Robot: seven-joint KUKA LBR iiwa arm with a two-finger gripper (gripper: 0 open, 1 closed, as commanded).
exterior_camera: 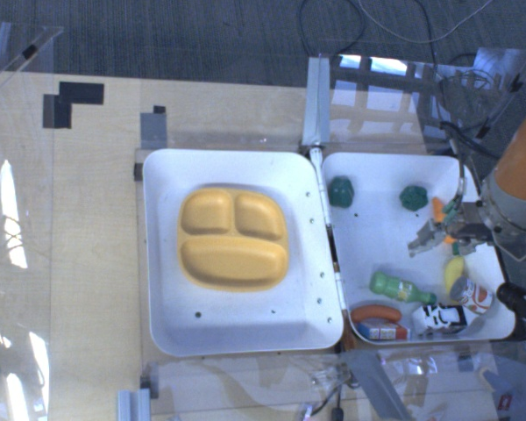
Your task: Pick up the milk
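Pale wooden tabletop (88, 261) with two white bins side by side; the milk waits in the right one.

The milk (443, 317), a small black-and-white carton, lies at the right bin's (377, 235) near edge, beside a green bottle (401, 288) and a yellow banana (455, 274). The claw (438, 233) hovers above the banana, fingers spread, gripping nothing. Two green lumps (340, 191) sit towards the far wall with open floor between. The left bin (158, 305) carries a yellow divided tray (234, 238).
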